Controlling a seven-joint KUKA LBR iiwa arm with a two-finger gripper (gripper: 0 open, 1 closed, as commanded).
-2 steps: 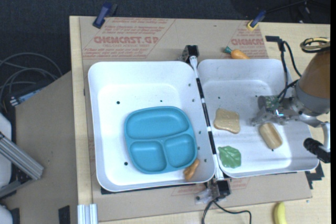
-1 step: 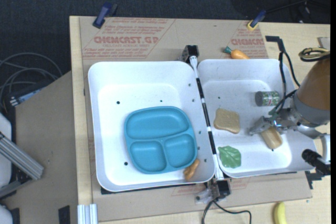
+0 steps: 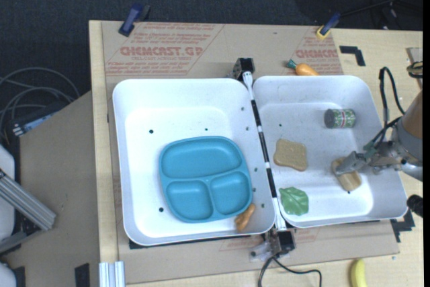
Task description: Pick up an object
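Note:
The right bin holds a small can lying on its side at the back, a tan slice of bread in the middle left, a green leafy piece at the front left, and a small tan block at the right. My gripper reaches in from the right and hangs low over the bin, just above and touching or nearly touching the tan block. The grey arm trails off to the right edge.
The left bin carries a blue divided plate and a small orange carrot-like piece at its front right corner. An orange carrot lies on the board behind the right bin. A banana sits at the front.

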